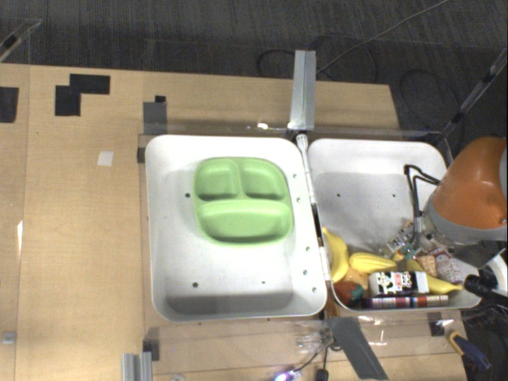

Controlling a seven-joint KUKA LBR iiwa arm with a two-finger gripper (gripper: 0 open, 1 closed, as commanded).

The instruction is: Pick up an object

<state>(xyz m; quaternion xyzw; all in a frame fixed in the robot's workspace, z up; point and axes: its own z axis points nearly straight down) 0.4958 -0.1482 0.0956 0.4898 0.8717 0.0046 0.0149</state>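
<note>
Lower gripper (409, 248) slowly onto one banana (379, 262) beside the marker (401, 300); avoid neighbours. Finger state: cannot tell.

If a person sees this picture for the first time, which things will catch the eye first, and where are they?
The eye goes first to the green divided plate, lying alone in the left bin. Next comes the orange band of the arm at the right edge, above the right bin. Below it, yellow bananas and other small things crowd that bin's near corner, with the end effector low among them.
</note>
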